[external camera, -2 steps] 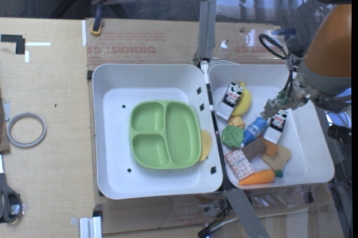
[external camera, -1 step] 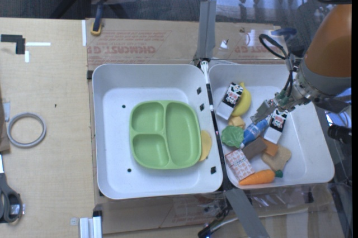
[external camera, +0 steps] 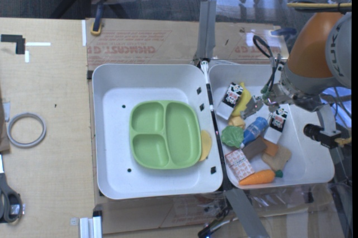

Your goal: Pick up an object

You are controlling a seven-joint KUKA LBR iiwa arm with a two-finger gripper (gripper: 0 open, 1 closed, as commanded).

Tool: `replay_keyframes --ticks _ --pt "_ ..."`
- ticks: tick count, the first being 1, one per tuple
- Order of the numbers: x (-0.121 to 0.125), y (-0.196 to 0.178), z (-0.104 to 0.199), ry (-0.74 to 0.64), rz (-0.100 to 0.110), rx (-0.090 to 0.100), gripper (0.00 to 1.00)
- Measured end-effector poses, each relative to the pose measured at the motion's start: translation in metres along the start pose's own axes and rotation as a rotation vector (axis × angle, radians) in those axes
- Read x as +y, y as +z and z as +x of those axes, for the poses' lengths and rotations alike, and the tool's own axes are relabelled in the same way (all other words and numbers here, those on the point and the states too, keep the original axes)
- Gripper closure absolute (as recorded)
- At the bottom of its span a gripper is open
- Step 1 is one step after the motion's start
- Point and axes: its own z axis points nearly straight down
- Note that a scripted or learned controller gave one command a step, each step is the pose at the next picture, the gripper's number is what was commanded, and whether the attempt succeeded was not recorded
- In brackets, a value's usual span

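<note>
The right bin (external camera: 316, 167) holds a pile of toy food. In it lie a cow-print carton (external camera: 232, 95), a banana (external camera: 242, 103), a blue bottle (external camera: 255, 128), a green lettuce (external camera: 232, 136), a brown block (external camera: 254, 148), a red-and-white packet (external camera: 238, 163) and a carrot (external camera: 257, 177). A second cow-print carton (external camera: 278, 119) lies under the wrist. My gripper (external camera: 258, 103) hangs low over the bin's middle, just right of the banana and above the blue bottle. I see nothing lifted clear of the pile.
The left bin (external camera: 109, 142) bears a green divided plate (external camera: 165, 134) with a yellow disc (external camera: 206, 144) tucked at its right edge. A grey upright post (external camera: 206, 30) stands behind the divide between the bins. A tape ring (external camera: 25, 129) lies on the bench, far left.
</note>
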Motion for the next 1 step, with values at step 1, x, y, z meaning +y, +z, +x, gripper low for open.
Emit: replay_keyframes --ticks 1 --pt "0.0405 0.051 -0.0205 0.173 0.005 -0.004 0.0"
